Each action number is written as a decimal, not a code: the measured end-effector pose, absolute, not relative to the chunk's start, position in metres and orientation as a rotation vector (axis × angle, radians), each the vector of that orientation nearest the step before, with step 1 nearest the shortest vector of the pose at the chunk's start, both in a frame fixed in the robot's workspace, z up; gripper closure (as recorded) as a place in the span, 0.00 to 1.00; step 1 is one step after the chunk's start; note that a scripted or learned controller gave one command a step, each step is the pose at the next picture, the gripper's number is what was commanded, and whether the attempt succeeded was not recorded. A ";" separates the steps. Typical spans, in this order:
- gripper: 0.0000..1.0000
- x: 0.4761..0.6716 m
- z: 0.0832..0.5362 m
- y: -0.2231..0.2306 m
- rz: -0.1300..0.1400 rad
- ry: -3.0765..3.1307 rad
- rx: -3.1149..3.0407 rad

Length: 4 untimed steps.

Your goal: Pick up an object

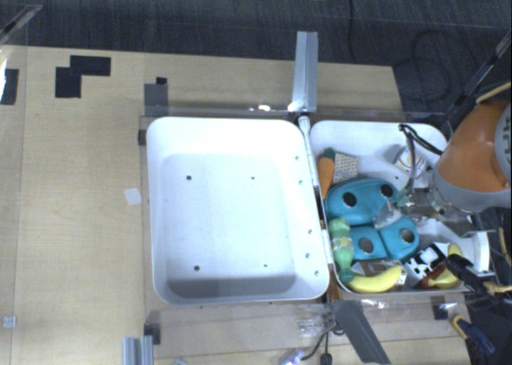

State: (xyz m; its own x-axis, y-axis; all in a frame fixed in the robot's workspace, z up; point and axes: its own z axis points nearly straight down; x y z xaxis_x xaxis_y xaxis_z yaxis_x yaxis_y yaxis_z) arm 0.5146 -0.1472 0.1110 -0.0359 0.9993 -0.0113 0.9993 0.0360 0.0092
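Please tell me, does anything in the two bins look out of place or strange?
Nothing looks damaged or spilled. The lopsided load stands out: the toys, among them the blue toy and banana, lie heaped in the right bin, and the gripper is over that heap.

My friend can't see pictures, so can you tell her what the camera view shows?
A grey and orange robot arm reaches from the right into the right white bin, with its gripper down among piled toys: teal blue toys, a banana and an orange carrot. The left white bin sits beside it on a wooden bench.
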 end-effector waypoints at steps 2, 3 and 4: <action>1.00 0.522 0.134 -0.148 0.012 2.245 2.158; 0.00 0.522 0.134 -0.148 0.012 2.245 2.158; 0.00 0.489 0.208 -0.133 0.003 2.453 1.958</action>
